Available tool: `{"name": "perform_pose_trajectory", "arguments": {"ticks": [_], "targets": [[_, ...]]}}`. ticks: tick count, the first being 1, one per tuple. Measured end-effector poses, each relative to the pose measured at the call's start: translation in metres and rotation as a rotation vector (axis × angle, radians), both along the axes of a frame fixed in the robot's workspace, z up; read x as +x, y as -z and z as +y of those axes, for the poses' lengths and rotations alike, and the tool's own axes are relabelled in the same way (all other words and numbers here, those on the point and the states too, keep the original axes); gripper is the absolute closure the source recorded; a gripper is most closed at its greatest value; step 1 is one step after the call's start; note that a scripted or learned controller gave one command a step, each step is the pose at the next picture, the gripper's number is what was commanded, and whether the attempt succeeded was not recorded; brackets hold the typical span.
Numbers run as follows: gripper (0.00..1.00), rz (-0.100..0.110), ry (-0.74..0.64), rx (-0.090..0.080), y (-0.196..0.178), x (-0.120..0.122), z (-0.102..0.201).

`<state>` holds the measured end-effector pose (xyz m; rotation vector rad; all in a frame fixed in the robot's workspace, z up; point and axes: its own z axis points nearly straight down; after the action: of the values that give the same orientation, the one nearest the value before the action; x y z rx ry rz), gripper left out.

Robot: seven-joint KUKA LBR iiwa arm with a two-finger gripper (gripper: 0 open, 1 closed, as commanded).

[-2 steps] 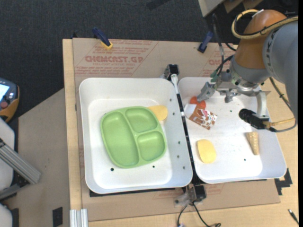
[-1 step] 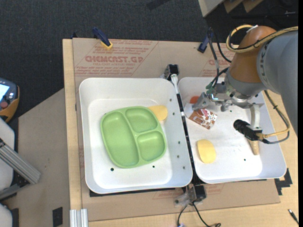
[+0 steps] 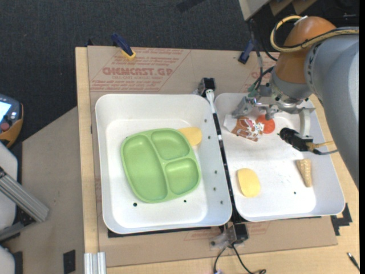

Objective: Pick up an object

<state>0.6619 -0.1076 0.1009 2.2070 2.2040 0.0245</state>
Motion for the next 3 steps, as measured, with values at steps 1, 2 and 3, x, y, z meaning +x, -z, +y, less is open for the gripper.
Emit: {"name": "perform_pose_trajectory", "arguments": {"ticks": [1, 2, 3], "targets": [[0.00, -0.002, -0.003, 0.000, 0.005, 0.013, -0.021], [1.00, 0.018, -0.003, 0.001, 0.004, 0.006, -0.020], [1.00, 0.023, 0.000, 0.005, 0.014, -0.017, -0.027]]}}
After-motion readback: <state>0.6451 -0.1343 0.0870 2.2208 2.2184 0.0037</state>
